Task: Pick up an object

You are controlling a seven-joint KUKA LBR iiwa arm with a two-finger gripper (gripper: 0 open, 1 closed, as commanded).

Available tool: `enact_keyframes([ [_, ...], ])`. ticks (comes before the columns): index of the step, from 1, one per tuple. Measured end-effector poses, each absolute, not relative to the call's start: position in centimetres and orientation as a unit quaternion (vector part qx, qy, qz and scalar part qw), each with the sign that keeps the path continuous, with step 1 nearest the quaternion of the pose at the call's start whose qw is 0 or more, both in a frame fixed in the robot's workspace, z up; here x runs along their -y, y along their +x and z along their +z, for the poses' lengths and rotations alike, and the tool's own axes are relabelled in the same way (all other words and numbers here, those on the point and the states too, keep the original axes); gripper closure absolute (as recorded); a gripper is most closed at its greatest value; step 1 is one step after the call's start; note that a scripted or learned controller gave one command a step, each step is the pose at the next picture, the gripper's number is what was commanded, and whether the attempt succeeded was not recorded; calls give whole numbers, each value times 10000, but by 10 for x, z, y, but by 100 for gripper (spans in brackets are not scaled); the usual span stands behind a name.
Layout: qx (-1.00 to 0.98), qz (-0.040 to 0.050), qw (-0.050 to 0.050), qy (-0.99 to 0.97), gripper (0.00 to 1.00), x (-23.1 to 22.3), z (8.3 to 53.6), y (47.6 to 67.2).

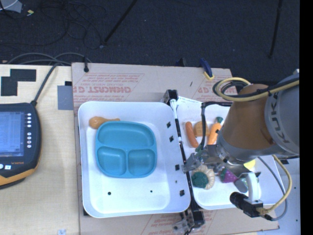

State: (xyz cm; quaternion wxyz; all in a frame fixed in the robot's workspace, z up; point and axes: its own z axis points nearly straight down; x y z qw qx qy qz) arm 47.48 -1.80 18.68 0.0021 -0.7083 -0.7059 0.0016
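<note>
Over on the far left a teach pendant (17, 141) sits on the tabletop (54, 190). Next to it, the left bin (98, 199) carries a blue divided plate (126, 148) with a small orange-tan piece (98, 122) just above its corner. Past the divider, the right bin (215, 203) is crowded: an orange carrot-like stick (191, 133) and more orange pieces (211, 131) along the top, and lower down a dark green lump on a pale ring (201, 178), with a purple bit (228, 176) just beside it. The arm's gripper (205, 159) hangs low over that green piece, close enough that it looks like the target, though whether the jaws are spread or closed I cannot tell from here; the wrist hides them. My guess is these are light toy foods, fairly stiff and a little slick, so the green lump wants a grip across its middle, well down its sides, or it may squirt out.
</note>
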Motion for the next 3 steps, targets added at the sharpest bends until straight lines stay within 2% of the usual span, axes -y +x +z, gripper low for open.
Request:
enact_keyframes([
  [1, 7046, 25, 35, -7096, 100, 19, 196, 475],
  [2, 7084, -5, 7, -7058, 100, -19, 236, 476],
  [3, 7087, 1, 6, -7055, 100, -71, 186, 560],
])
